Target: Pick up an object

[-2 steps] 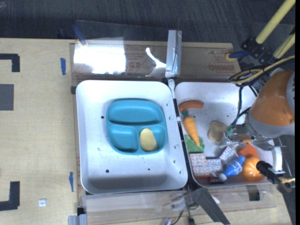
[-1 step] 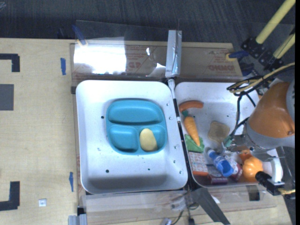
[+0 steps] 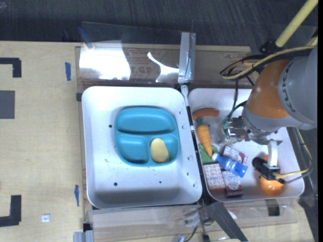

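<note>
The arm is seen over the right bin point(image 3: 295, 150), gripper point(image 3: 233, 130) low above the clutter; fingers state cannot be told. A carrot point(image 3: 203, 135), blue bottle point(image 3: 232, 164), small boxes point(image 3: 219, 178) and an orange ball point(image 3: 271, 185) lie there. A yellow lemon point(image 3: 159, 149) sits in the blue tray point(image 3: 144, 122), left bin point(image 3: 101, 135).

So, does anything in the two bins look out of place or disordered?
Nothing looks spilled or broken. The left bin is tidy: a blue divided tray holds one yellow item in a lower compartment. The right bin is cluttered: a carrot, small boxes and a blue packet lie jumbled together.
</note>
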### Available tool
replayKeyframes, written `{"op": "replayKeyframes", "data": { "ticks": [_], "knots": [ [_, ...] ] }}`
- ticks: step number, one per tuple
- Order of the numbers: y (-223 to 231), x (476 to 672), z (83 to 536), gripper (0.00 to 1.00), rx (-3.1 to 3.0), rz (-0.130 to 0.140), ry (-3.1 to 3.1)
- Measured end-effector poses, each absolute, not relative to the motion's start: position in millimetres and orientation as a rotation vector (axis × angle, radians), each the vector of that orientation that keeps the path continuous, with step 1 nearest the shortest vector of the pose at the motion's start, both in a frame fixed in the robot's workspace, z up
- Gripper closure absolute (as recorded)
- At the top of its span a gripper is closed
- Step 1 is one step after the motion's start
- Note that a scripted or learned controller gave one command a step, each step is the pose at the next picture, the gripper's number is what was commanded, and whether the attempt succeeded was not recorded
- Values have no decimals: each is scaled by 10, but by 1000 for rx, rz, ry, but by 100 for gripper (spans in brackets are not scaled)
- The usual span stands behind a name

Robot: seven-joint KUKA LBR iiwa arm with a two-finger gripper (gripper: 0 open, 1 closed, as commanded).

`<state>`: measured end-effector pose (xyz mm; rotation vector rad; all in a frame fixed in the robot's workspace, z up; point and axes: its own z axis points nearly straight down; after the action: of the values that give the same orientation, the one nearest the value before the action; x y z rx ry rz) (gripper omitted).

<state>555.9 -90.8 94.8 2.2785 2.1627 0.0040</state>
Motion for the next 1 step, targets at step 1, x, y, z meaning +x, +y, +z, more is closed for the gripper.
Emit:
{"op": "replayKeyframes", "data": {
  "ticks": [1],
  "knots": [
    [-931,5550,944,0,2282,1,2159]
  ]
}}
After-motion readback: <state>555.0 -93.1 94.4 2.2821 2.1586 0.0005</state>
